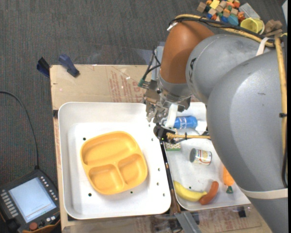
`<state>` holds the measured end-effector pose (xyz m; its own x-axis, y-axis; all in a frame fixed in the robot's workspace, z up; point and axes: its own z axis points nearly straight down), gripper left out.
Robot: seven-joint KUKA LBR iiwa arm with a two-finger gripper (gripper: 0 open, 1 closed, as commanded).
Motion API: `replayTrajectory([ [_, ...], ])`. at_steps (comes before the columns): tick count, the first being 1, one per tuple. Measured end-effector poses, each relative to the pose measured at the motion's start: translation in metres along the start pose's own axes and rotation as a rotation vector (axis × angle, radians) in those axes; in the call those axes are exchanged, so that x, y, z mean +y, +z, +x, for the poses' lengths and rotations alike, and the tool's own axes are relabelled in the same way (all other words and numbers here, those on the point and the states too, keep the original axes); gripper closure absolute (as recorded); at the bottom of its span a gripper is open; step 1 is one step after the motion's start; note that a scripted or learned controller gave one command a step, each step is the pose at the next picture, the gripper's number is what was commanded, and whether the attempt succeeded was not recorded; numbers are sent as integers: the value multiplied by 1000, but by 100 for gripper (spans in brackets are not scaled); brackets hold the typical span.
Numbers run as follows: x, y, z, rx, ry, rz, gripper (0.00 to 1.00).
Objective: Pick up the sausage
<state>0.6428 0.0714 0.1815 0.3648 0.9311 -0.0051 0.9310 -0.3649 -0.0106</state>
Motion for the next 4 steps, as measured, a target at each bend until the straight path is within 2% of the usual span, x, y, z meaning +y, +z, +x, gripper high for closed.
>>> replayTrajectory([
  [1, -93, 17, 151, -1, -115, -3, 100],
  [2, -92, -88, 150, -1, 186, -5, 100],
  [3, -74, -250, 111, 0, 630, -5, 100],
  [4, -76, -250, -16, -2, 1000, -6, 100],
])
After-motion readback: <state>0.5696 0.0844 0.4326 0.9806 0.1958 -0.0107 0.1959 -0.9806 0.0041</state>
